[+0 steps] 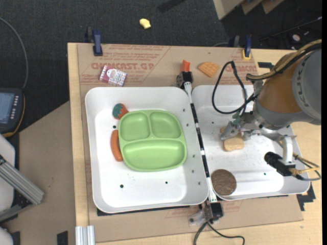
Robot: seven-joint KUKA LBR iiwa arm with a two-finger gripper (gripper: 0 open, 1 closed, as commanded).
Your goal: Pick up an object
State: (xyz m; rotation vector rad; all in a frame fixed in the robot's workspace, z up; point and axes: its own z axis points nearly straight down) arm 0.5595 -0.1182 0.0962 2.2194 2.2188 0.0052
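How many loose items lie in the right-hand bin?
2: a tan bread-like piece beside the gripper, and a brown round disc at the right bin's near-left corner. The arm may hide others.

The green tray [152, 140] hides part of the orange sausage [116, 146].

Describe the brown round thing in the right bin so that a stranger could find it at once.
Look at the right bin, the one the arm reaches into. At its front left corner, beside the divider, lies a flat brown disc. It is dark and round, unlike the pale tan lump further back near the gripper.
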